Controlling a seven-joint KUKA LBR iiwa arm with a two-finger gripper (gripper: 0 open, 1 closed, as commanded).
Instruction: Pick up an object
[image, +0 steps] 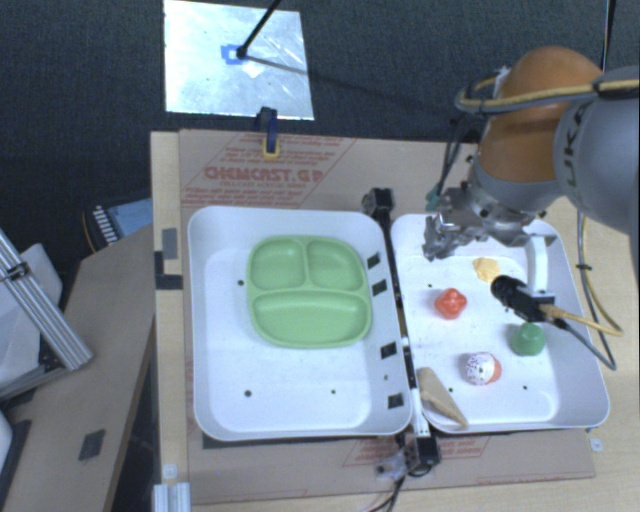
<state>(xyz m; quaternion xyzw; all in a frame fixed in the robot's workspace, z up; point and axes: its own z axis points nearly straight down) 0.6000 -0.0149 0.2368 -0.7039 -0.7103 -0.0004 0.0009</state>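
My gripper (438, 244) hangs over the far left part of the right bin (570, 400), with nothing seen held in it. Below it in this bin lie a small red object (450, 303), a yellow piece (486, 268), a green ball-like object (527, 340), a white and red ball (481, 369) and a tan wedge (440, 396) at the near left corner. The red object is the closest, a short way nearer the front than the gripper.
The left bin (230, 400) holds a green divided plate (307, 290). A black clip-lined wall (392, 300) separates the two bins. A shiny sheet (238, 60) lies behind the bench, and the arm (540, 100) comes in from the right.
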